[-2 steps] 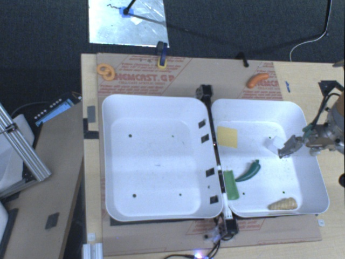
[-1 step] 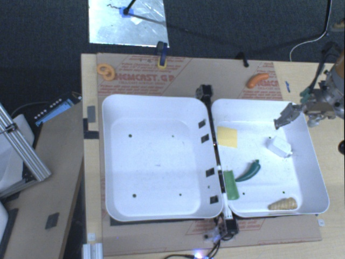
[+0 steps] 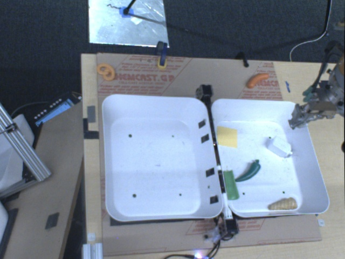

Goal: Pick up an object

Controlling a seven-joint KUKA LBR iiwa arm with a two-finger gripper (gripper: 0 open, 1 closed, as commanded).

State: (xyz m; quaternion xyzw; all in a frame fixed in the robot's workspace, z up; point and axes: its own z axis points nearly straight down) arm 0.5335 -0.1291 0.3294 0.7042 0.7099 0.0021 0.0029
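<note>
We are counting two white bins (image 3: 156,104). We are seeing five objects in the right one: yellow square (image 3: 227,136), white piece (image 3: 278,147), green pepper (image 3: 249,171), green block (image 3: 230,184), tan cone (image 3: 283,203).

Dark carpet floor (image 3: 43,36); shiny metal sheet (image 3: 128,14) lying on it; tan side table (image 3: 51,161) at left.

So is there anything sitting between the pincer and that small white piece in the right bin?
Nothing visible stands in the way. The pincer hangs over the right bin's far right rim, and the small white piece lies just below and left of it on bare bin floor. The green pepper lies further left.
</note>
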